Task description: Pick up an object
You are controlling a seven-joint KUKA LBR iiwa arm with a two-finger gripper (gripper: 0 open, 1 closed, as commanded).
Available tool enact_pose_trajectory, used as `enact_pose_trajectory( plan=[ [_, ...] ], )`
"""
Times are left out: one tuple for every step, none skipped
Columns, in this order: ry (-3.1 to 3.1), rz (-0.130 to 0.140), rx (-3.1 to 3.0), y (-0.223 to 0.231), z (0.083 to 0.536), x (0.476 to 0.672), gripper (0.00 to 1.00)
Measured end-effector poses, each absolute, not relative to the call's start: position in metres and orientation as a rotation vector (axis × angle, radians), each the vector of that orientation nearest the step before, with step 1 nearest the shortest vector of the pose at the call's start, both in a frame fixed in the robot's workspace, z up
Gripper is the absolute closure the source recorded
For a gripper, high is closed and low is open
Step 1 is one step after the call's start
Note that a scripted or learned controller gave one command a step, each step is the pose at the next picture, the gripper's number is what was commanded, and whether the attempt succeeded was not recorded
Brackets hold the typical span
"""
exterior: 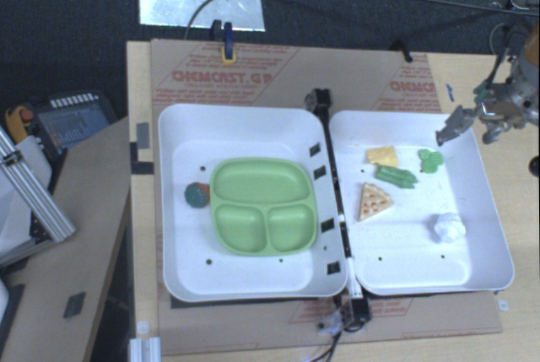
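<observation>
Claw [450, 129] at right bin's [485, 267] far-right rim; open or pressed together: cannot tell. Nearest: green piece [430, 160], just left and nearer.

1. A single fixed camera sits high above the counter [278, 65], looking down at a slant.
2. It stands far enough back to take in both white bins [245, 120], the dark floor beyond, and the counter's edges.
3. The arm [515, 99] enters from the frame's right edge.
</observation>
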State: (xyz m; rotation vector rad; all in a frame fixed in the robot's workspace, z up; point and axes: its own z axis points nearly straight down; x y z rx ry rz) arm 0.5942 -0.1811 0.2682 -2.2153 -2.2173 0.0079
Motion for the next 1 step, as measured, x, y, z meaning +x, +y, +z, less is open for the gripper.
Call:
enact_pose_trajectory(
  plan=[
    [-2.227, -0.001, -2.218, -0.1806, 0.2746, 0.5963, 0.00]
  ],
)
